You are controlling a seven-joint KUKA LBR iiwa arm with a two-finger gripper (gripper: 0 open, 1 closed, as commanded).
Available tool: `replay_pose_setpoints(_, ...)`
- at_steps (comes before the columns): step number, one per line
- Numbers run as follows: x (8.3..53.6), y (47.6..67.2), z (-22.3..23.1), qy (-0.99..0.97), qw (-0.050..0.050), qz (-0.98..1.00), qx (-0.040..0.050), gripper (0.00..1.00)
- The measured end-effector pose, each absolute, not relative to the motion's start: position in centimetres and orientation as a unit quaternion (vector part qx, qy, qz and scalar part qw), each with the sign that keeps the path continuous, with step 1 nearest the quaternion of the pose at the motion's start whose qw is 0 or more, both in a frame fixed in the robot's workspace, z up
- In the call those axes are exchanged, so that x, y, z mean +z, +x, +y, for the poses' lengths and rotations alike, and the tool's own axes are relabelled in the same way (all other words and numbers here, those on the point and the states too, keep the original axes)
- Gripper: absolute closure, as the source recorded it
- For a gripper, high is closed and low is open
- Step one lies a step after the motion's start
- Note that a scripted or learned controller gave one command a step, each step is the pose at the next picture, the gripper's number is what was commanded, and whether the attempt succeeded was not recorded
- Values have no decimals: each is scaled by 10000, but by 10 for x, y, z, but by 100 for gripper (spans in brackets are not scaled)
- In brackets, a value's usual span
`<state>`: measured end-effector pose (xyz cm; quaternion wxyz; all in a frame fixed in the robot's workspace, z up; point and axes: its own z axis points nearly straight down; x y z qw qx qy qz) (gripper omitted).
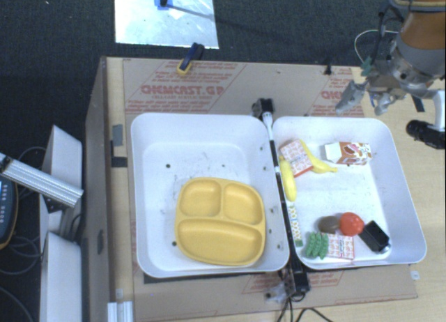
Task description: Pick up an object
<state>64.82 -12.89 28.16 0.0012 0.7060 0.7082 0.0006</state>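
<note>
A brown bench (209, 83) bears two white bins. The left bin (150, 174) holds a yellow divided tray (221, 221). The right bin (397, 195) holds a banana (287, 178), small carton (347, 152), tomato (351, 224) and black block (375, 236). The gripper (364, 101) hangs spread and unladen above its far rim.

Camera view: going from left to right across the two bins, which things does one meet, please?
Yellow divided plate → banana → green vegetable → red tomato → black block. The pincer hangs above the right bin's far edge.
</note>
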Motion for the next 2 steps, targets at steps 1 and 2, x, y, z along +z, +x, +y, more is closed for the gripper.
replay_pose_setpoints(1, 182, 602, -90, 7061, -3, 7081, -1, 0)
replay_pose_setpoints(2, 94, 553, -120, 7069, -3, 7073, -4, 0)
